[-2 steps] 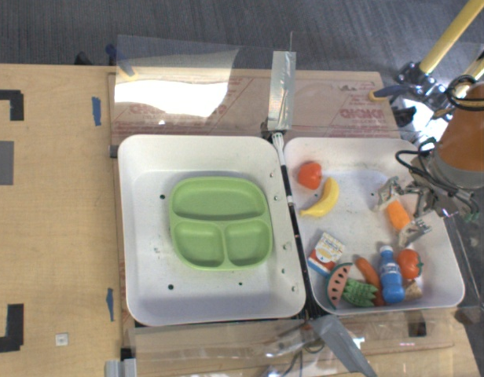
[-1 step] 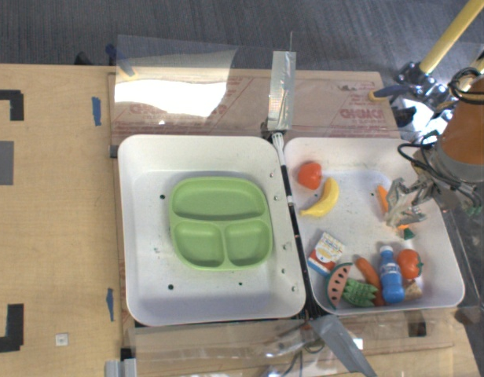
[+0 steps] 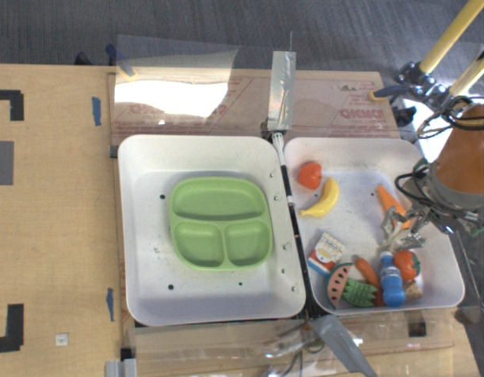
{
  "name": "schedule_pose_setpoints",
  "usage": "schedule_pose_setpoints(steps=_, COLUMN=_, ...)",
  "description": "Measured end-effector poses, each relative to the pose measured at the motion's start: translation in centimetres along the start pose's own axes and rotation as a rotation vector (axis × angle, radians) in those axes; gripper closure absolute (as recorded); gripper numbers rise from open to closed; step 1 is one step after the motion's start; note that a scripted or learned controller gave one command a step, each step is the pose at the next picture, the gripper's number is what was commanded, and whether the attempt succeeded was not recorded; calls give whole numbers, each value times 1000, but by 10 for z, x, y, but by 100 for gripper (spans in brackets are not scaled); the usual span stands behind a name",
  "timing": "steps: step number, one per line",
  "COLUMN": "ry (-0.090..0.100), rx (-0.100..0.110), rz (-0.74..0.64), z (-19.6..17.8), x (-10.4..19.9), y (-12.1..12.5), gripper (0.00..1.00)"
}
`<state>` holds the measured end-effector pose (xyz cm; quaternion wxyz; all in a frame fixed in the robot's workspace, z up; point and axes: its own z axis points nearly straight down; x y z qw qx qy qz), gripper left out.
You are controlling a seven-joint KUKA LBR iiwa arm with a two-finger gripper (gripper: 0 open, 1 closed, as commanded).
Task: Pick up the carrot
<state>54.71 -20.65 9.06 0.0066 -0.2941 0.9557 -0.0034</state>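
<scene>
Carrot [image 3: 390, 200]: right bin, at about 2 o'clock, lying slanted, just beside the gripper.
Plate [image 3: 221, 223]: green, three compartments, centre of left bin [image 3: 140, 234].
Tomato [image 3: 309, 174]: right bin [image 3: 352, 154], 11 o'clock.
Banana [image 3: 325, 199]: just below tomato.
Carton [image 3: 328, 250]: 7 o'clock.
Bottle [image 3: 391, 283]: blue, 5 o'clock.
Gripper [image 3: 402, 228]: over right bin at 3 o'clock; grip state: cannot tell, fingers blurred.
</scene>
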Motion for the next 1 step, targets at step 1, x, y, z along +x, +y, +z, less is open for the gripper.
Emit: schedule_pose_setpoints(steps=1, ry=0, rx=0, rz=-217, z=-1, x=9, y=53, gripper=100)
